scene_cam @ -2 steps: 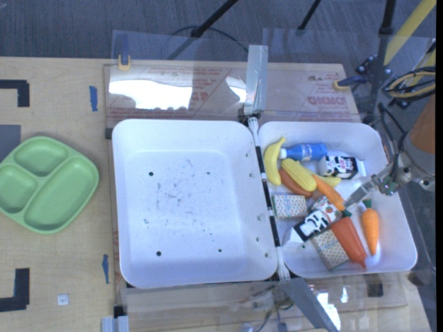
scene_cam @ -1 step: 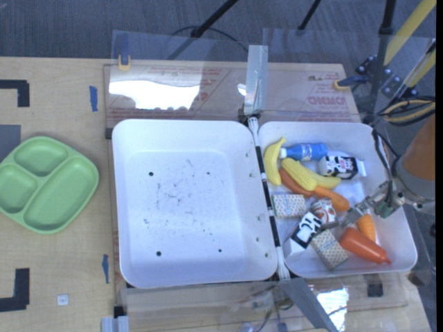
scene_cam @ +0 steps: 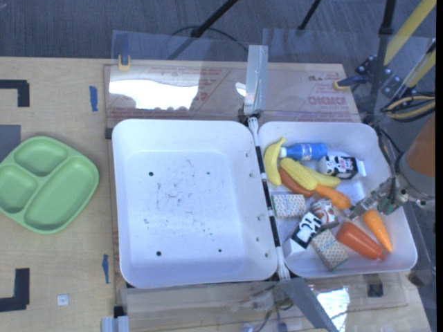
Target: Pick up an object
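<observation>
While the gripper (scene_cam: 360,209) hangs low over the right bin (scene_cam: 400,256), whether it is open, closed or gripping cannot be told, so a good pick means settling squarely over one item before closing. Going left to right: a green divided plate (scene_cam: 45,183) lies on the bench, then the left bin (scene_cam: 187,131), then the right bin crowded with a banana (scene_cam: 272,159), blue bottle (scene_cam: 306,150), corn (scene_cam: 302,175) and carrots (scene_cam: 377,229) just beside the gripper.

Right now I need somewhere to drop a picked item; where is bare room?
The left bin, between the green plate and the divider, is bare. The right bin is crowded: banana, carrots, bottle, gripper.
</observation>
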Motion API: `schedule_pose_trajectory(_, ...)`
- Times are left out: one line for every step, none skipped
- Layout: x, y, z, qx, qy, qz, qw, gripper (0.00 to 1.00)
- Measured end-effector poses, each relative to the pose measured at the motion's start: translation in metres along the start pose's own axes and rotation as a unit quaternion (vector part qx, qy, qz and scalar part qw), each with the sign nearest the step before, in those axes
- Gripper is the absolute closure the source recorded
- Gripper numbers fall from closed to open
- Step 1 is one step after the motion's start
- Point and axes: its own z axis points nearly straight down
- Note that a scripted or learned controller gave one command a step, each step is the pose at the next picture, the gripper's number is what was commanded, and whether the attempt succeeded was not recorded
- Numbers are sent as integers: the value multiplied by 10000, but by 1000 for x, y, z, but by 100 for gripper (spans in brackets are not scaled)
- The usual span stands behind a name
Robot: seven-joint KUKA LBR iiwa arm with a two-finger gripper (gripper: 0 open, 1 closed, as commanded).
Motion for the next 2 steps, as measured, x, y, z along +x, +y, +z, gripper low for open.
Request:
schedule_pose_trajectory(48, 55, -105, 38, 9, 339, 9994, 100)
schedule_pose_trajectory(48, 55, -105, 38, 9, 340, 9994, 0)
